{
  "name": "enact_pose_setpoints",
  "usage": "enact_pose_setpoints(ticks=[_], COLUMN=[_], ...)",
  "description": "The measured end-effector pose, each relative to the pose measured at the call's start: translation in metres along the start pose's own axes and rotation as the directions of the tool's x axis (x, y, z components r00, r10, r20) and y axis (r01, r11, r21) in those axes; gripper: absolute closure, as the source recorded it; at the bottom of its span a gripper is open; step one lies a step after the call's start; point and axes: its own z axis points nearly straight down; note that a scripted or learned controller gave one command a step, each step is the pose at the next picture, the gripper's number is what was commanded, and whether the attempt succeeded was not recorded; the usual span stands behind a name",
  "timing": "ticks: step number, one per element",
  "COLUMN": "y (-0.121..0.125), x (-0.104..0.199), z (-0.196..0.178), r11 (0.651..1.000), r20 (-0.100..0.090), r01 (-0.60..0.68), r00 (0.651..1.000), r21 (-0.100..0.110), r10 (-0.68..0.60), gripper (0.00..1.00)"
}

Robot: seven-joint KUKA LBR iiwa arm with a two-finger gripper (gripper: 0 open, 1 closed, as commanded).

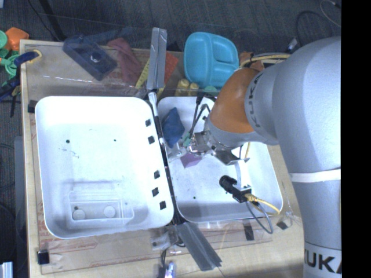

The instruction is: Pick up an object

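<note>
At the bottom of the frame, a grey metal bracket [194, 249] lies on the bench below the seam between the two bins. Just above it, lower left, a clear plastic container [98, 206] rests in the left bin [52, 126], well apart from everything else.

Centre right: the right bin [266, 172] carries the arm [278, 97], which reaches in from the right edge of the frame and covers much of the bin floor. A black cable fitting with a yellow lead [240, 193] hangs from the wrist over the lower part of this bin.

The gripper [194, 146] sits low at the bin's upper left region. Directly under its tip lies a small purple object [190, 159], touching or nearly touching it. Just left of that, a blue object [171, 126] leans near the divider. Whether the tool is apart, together or clamped on anything: cannot tell, wrist hardware blocks the view.

Judgement: the step in hand is the descent or grasp on the purple piece; lift not yet evident. Next move calls for a firm closure and a straight vertical lift, keeping away from the blue item and the divider wall.

Top of frame, beyond the bins: a turquoise plastic item [210, 58] and a dark blue block [90, 55].
</note>
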Motion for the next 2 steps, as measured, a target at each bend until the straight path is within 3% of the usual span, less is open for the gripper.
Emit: enact_pose_setpoints(ticks=[1,2], y=[0.0,0.057], x=[0.002,0.071], z=[-0.008,-0.098], r11=[1.0,1.0], r20=[-0.002,-0.004], r01=[0.007,-0.001], r00=[1.0,1.0], r21=[0.004,0.002], r10=[-0.007,0.001], gripper=[1.0,1.0])
